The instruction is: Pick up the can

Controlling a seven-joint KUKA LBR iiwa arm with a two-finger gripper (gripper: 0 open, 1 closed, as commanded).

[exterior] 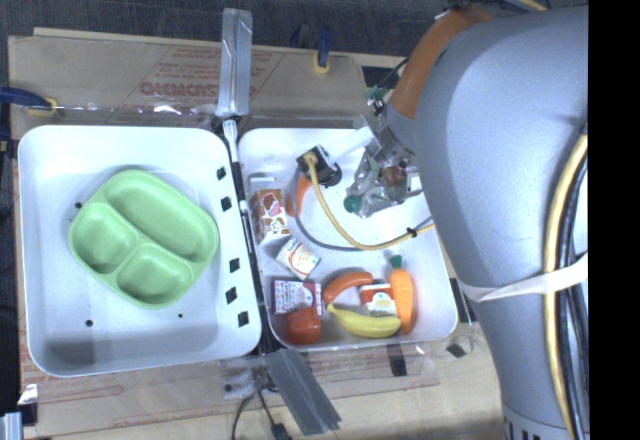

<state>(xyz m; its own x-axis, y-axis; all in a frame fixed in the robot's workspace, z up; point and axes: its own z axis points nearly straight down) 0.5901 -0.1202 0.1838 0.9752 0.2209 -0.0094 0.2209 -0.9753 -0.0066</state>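
The can (270, 212), short with a red-brown label, lies in the right bin (432, 273) close to its left wall. My gripper (366, 190) hangs over the upper middle of that bin, to the right of the can and well apart from it. A teal tip shows at the gripper's lower left. Nothing can be seen held in it. The grey arm with its orange band (432, 48) covers the bin's right side.
A yellow cable (335, 223) loops across the right bin from a black plug (320, 168). Along its front lie a small carton (298, 257), a red box (292, 295), a tomato (304, 327), a banana (366, 322) and a carrot (401, 294). A green divided plate (143, 236) sits in the left bin (60, 348).
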